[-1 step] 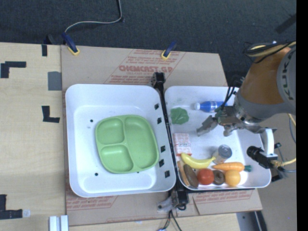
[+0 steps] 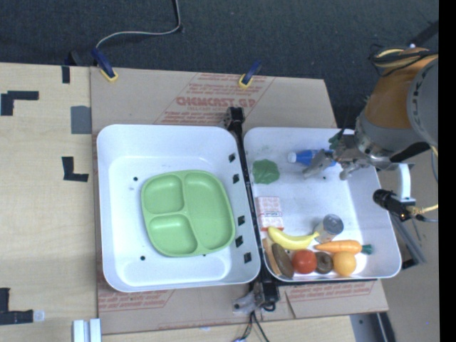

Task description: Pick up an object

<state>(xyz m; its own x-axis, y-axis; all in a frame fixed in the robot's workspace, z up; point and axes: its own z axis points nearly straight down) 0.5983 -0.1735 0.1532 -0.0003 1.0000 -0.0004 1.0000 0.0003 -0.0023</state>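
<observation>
My gripper (image 2: 332, 167) hangs over the back of the right bin (image 2: 370, 212), open, with nothing between its fingers. A small blue object with a white end (image 2: 302, 157) lies just left of the left finger (image 2: 315, 164). Further left in this bin is a green lump (image 2: 265, 171). A white and red packet (image 2: 269, 209) lies below it. At the bin's front are a banana (image 2: 292, 239), a grey round can (image 2: 332, 225), a carrot (image 2: 340, 246), a red tomato (image 2: 304, 261), a yellow-orange fruit (image 2: 344, 263) and two brown items (image 2: 283, 260).
The left bin (image 2: 114, 191) holds a green divided plate (image 2: 187, 212). A black divider with clips (image 2: 242, 191) runs between the bins. Cardboard (image 2: 214, 98) lies under both bins. The arm's grey and orange body (image 2: 399, 105) stands at the right.
</observation>
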